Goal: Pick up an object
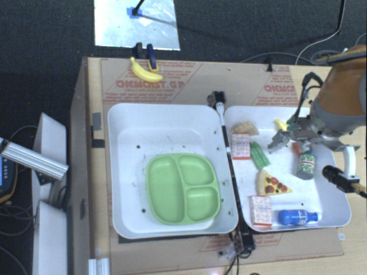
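My gripper [277, 142] hangs over the upper middle of the right bin [332, 211], pointing left and down. Just left of it lies a green vegetable-like piece [260, 155], beside a red and white carton [241, 148]. A small yellow item [280, 124] sits just behind the gripper, and a red item [297, 148] and a green-labelled can [306, 165] are to its right. Nearer the front are a pizza slice [273, 184], a second carton [260, 210] and a blue bottle [297, 216]. A tan bread-like piece [245, 128] lies at the bin's back left.
The left bin [132, 130] holds a green divided plate [183, 188]. A yellow banana [144, 71] lies on the cardboard behind the bins. The arm's grey and orange body [344, 96] overhangs the right bin's far right corner.
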